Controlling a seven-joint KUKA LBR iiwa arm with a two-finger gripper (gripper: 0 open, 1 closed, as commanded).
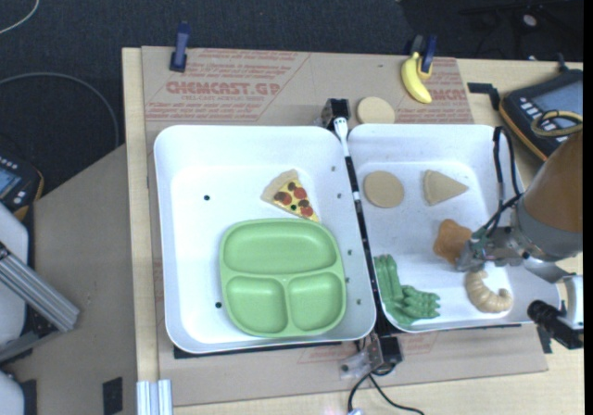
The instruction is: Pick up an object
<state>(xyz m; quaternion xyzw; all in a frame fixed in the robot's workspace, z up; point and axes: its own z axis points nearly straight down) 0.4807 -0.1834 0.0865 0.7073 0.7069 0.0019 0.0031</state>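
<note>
The right bin [408,140] holds a round tan cookie [383,189], a tan wedge [445,186], an orange-brown chunk [451,240], a green bean bundle [402,293] and a beige croissant [487,294]. My gripper [474,254] reaches in from the right and sits low between the orange-brown chunk and the croissant, right beside the chunk. The left bin [185,219] holds a pizza slice [291,194] and a green divided tray [281,275].
A banana [415,80] and a tan disc [375,110] lie on the cardboard behind the bins. A blue clamp [180,45] stands at the back left. A yellow-black device [547,112] sits at the right. The arm's body [561,205] overhangs the right bin's edge.
</note>
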